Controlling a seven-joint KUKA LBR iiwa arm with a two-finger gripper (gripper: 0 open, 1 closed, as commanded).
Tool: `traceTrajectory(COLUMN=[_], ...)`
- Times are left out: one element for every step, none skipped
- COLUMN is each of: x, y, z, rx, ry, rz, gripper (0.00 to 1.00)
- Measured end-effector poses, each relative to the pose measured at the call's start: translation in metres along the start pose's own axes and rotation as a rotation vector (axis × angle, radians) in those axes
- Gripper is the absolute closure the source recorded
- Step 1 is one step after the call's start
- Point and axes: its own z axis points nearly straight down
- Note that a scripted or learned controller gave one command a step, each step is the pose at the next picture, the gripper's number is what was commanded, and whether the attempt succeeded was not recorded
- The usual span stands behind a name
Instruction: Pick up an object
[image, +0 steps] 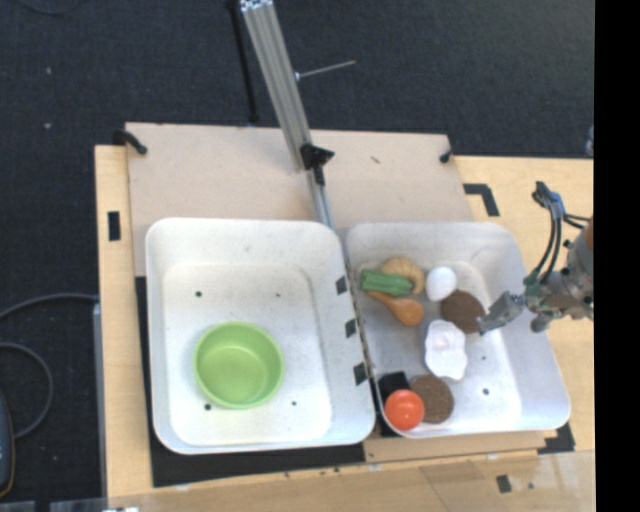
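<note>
From above, the gripper (520, 308) reaches in from the right, over the right bin (530, 385) near its right wall. Its fingers are spread apart, with nothing between them; one fingertip (497, 317) is just beside the brown disc (462, 310).

The objects lie in the left part of this bin — a green piece (386, 283) on tan ones, a white ball (441, 282), a white lump (445, 349), a second brown disc (432, 397) and an orange ball (404, 408).

The left bin (180, 260) holds a green bowl (238, 365).
</note>
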Motion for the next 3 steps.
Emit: traceTrajectory(x=[0.0, -0.004, -0.002], y=[0.0, -0.001, -0.003], z=[0.0, 0.063, 0.105], rx=[-0.001, 0.006, 0.005], ry=[0.0, -0.001, -0.001], rz=[0.001, 0.004, 0.004], gripper=[0.0, 0.0, 0.0])
